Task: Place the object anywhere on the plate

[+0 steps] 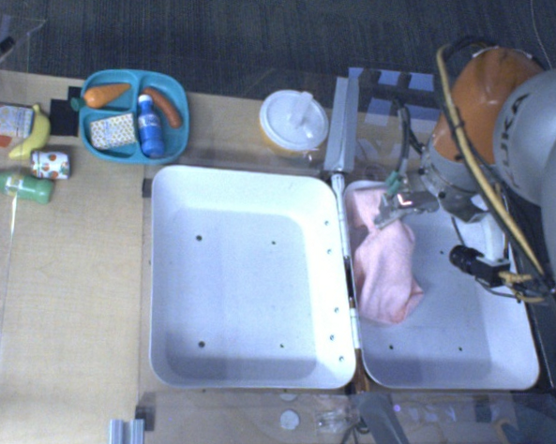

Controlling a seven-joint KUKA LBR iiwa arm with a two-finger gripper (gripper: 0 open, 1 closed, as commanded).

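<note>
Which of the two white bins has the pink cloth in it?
The right-hand bin, the one under the arm. The pink cloth lies along its left wall, below the gripper. The larger left bin shows just white floor.

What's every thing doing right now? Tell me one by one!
Pink cloth: crumpled, lying in the right bin by its left wall.
Gripper: low over the cloth's top end.
Left bin: sitting flat.
Blue tray: holding toy food, on the bench.
Cup: upright, lid on.
Green bottle: lying on its side.
</note>
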